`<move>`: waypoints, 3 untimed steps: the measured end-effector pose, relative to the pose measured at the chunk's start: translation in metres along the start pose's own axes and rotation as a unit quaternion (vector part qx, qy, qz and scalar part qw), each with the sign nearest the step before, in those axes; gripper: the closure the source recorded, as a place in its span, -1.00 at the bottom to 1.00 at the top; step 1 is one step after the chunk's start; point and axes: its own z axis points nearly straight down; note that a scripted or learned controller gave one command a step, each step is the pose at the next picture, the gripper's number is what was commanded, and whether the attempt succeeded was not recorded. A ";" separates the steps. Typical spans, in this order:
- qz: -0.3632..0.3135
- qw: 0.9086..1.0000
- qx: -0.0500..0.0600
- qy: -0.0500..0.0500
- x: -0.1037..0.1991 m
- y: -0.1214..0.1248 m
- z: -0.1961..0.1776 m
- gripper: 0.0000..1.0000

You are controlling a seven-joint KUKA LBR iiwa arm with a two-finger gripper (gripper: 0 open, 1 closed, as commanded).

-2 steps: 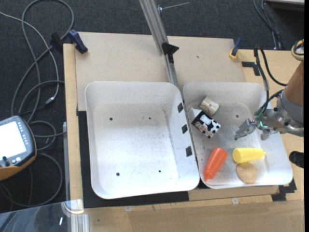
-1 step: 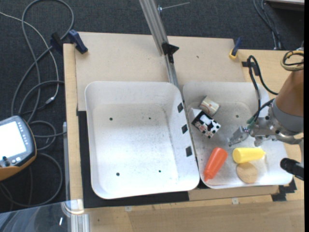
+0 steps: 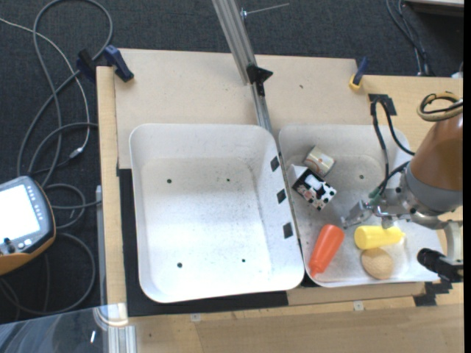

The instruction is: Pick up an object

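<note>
Right bin [image 3: 346, 140] — carrot [image 3: 326, 246], yellow block [image 3: 378, 236], potato [image 3: 378, 264], cow-print toy [image 3: 315, 190]. Gripper [image 3: 366, 210] above the block; finger state indeterminate.

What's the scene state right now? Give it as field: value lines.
arm: reaches in from the right, over the right bin
end effector: low in the right bin, beside the yellow object
right bin contents: orange carrot-like object, yellow object, tan round object, black-and-white object, small beige object
left bin: white, speckled
held object: cannot tell
</note>
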 end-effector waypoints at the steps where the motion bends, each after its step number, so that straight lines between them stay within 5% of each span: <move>1: 0.000 1.000 0.005 0.002 0.001 -0.001 0.038 -1.00; 2: 0.000 1.000 0.002 0.002 0.001 0.001 0.026 1.00; 3: -0.001 1.000 0.000 0.001 0.006 -0.002 -0.020 1.00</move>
